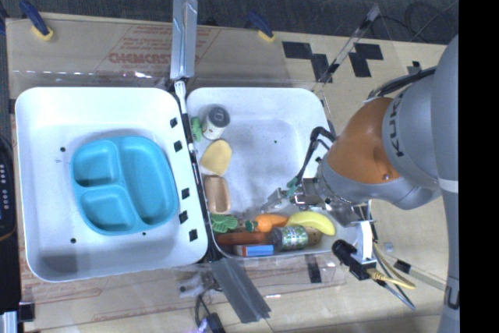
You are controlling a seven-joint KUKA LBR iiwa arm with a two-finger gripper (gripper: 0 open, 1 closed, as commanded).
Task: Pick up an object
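The left bin (47, 191) is taken up by a blue divided tray (125, 183). The right bin (265, 129) has the gripper (284, 197) lowered in; finger state can't be made out. A banana (313, 223) and carrot (269, 223) are parked just beside it.

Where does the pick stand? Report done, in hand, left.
Done: the arm has reached over the right bin, with the end effector low near the banana and carrot. In hand: nothing visibly lifted; the food lies along the bin's near edge. Left: grasp one item and raise it. The blue tray sits in the left bin.
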